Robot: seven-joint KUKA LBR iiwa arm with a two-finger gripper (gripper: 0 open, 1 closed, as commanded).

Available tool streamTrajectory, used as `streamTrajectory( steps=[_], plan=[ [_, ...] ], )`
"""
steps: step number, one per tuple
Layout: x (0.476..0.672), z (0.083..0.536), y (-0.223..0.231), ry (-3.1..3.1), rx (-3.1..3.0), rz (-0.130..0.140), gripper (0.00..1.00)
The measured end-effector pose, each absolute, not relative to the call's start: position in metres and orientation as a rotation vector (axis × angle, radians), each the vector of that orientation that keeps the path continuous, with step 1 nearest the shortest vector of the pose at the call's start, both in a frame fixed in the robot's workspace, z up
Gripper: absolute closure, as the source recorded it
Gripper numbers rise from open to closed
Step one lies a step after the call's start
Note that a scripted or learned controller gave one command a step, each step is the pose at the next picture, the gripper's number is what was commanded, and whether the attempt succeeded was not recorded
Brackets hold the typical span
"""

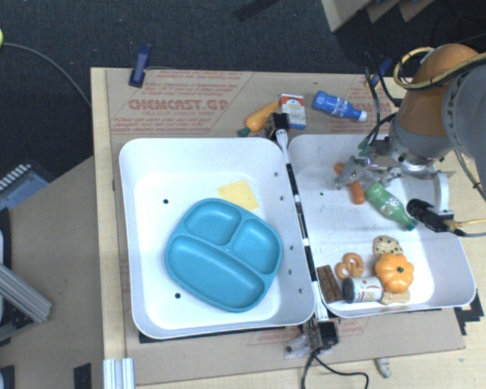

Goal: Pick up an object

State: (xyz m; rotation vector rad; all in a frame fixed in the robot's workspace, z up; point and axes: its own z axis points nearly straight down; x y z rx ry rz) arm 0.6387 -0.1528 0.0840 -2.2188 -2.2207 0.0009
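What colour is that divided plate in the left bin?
Light blue divided plate, seen in the camera view.

Grey arm [470,104], orange band, metal hand [364,167], black cables.

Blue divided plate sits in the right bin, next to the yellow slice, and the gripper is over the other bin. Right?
Not quite. The camera view shows the blue plate in the left bin, beside the yellow slice. The gripper is over the right bin.

blue bottle [338,106], carton [292,110], blue clip [139,66]
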Motion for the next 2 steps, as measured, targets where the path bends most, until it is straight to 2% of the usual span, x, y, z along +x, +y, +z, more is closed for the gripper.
streamTrajectory(
  steps=[1, 2],
  plan=[
    [0.640, 0.095, -0.153, -2.224, -2.221, -0.002, 1.00],
    [0.632, 0.186, -0.068, -2.225, -2.220, -0.004, 1.00]
  ],
)
